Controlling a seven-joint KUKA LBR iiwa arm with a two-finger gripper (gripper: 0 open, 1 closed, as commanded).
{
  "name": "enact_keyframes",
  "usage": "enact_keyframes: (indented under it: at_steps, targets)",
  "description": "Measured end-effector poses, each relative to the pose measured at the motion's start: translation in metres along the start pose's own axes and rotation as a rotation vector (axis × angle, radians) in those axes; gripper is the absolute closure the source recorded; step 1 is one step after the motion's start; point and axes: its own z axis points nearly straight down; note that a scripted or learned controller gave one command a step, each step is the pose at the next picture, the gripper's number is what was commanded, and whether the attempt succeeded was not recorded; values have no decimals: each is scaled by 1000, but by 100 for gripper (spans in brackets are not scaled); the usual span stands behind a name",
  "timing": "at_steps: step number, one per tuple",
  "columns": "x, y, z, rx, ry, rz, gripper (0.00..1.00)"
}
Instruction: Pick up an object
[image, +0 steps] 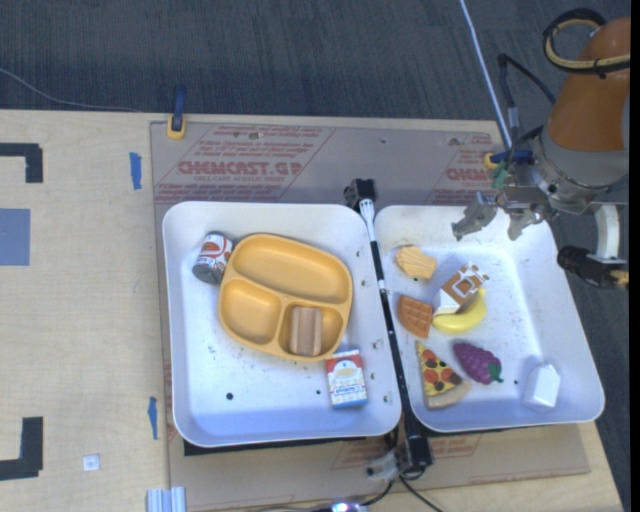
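My gripper (495, 224) hovers over the far edge of the right bin (570, 330), open, with nothing between its spread fingers. Below it in that bin lie a tan bread piece (414, 263), a small house-shaped carton (463, 284), a yellow banana (462, 317), a brown waffle (415, 316), a pizza slice (438, 377), purple grapes (478, 361) and a white block (543, 385). The bread and the carton are the nearest to the gripper, both lower and to its left.
The left bin (190, 380) holds a yellow divided plate (285, 290) with a brown piece (305, 330) in one compartment, a tipped can (211, 257) and a small red-and-blue box (346, 380). A black clamp (360, 192) sits between the bins' far corners.
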Motion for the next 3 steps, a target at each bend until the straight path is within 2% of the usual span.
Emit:
enact_keyframes:
  at_steps: [1, 2, 3]
  targets:
    - [-17, -16, 135, -4, -1, 0, 0]
    - [-18, -16, 125, -5, -2, 1, 100]
    - [34, -85, 46, 1, 1, -1, 100]
